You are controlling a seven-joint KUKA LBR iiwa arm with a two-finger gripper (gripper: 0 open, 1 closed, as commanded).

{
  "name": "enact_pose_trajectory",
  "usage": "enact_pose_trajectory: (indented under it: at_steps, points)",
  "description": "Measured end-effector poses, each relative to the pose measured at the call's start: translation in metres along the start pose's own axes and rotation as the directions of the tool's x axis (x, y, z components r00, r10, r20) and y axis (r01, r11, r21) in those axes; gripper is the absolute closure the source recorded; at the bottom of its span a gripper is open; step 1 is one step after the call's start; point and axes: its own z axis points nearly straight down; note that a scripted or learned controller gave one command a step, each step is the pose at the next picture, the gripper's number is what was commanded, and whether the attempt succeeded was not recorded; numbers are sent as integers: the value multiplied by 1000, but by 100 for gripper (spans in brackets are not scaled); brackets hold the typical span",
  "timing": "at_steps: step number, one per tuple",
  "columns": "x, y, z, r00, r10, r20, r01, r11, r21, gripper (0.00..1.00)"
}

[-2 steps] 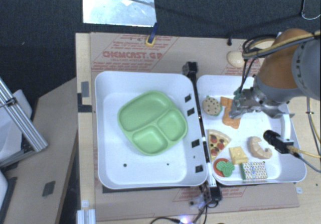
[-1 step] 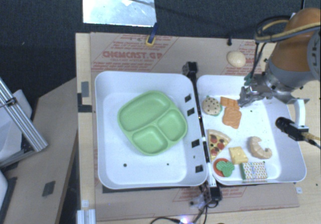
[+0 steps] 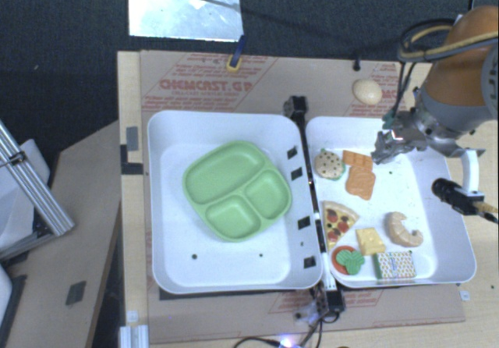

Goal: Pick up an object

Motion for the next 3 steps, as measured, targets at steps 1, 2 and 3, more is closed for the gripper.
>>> enact_pose_trajectory:
  at_steps: [1, 2, 3]
  points:
    - [24, 52, -3, 1000, -4, 0, 4, 1000, -4, 100]
    - [38, 47, 7, 1000, -1, 0, 1, 1000, 1, 100]
    - [38, 45, -2, 1000, -1, 0, 1, 1000, 0, 100]
